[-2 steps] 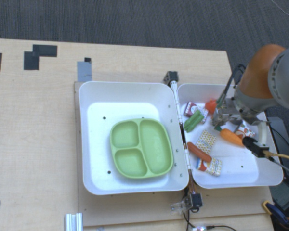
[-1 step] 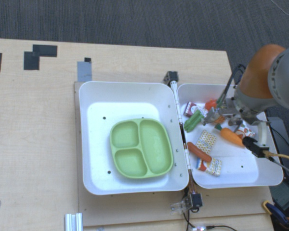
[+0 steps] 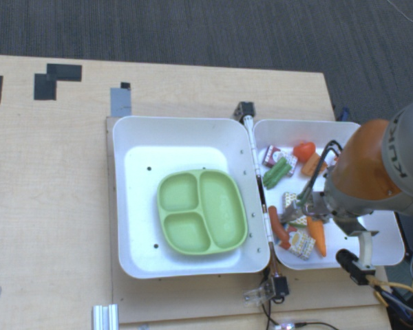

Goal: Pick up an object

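On the pale wooden bench [image 3: 48, 184], two shallow white plastic bins sit side by side, their inner rims touching. The left bin [image 3: 134, 184] holds a light-green moulded plastic tray [image 3: 202, 212] with three compartments, set slightly askew towards the bin's right half. The right bin [image 3: 385, 246] holds a scatter of small toy food items. Near its upper part lies a red rounded tomato-like piece [image 3: 304, 149], with a green elongated pod-shaped piece [image 3: 279, 172] just below and left of it and a small red-and-white printed packet [image 3: 270, 155] beside that. Along the bin's left wall lies a red-orange sausage-shaped piece [image 3: 278, 227]. An orange tapered carrot-shaped piece [image 3: 318, 234] lies towards the lower middle, beside a pale printed packet [image 3: 301, 245].

The grey arm with its orange wrist band [image 3: 361, 162] reaches in from the right and hangs over the middle of the right bin. The two-finger gripper [image 3: 297, 214] sits low among the items, between the sausage-shaped piece and the carrot-shaped piece, close above another small pale printed packet [image 3: 290, 199]. Whether its jaws are open, closed, or around any item cannot be told; the arm's own body hides that detail. Dark tape patches [image 3: 55, 80] mark the bench at upper left.
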Controlling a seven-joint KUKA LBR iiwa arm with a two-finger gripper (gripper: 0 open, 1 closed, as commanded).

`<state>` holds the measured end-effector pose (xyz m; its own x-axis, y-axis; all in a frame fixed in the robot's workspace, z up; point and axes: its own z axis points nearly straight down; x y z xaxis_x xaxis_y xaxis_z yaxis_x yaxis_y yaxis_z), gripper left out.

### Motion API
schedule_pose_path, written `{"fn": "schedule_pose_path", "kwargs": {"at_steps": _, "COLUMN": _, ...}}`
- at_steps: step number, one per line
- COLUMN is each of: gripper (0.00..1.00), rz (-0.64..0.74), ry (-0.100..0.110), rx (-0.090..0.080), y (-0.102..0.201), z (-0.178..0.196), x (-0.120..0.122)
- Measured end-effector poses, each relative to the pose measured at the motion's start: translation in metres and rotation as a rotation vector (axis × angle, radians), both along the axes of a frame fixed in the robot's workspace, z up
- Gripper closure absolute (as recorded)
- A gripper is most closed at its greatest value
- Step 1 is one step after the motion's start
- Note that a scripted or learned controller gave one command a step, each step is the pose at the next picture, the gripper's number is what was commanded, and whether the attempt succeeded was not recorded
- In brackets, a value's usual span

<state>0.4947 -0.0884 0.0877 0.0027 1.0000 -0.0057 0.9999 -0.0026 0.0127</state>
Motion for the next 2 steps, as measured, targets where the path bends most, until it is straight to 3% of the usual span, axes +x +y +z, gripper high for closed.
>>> {"fn": "schedule_pose_path", "kwargs": {"at_steps": 1, "gripper": 1.0, "rz": 0.002, "ry": -0.003, "rx": 0.001, "y": 0.001, "z": 0.01, "x": 0.001}}
{"fn": "schedule_pose_path", "kwargs": {"at_steps": 2, "gripper": 1.0, "rz": 0.007, "ry": 0.009, "rx": 0.007, "y": 0.082, "z": 0.097, "x": 0.01}}
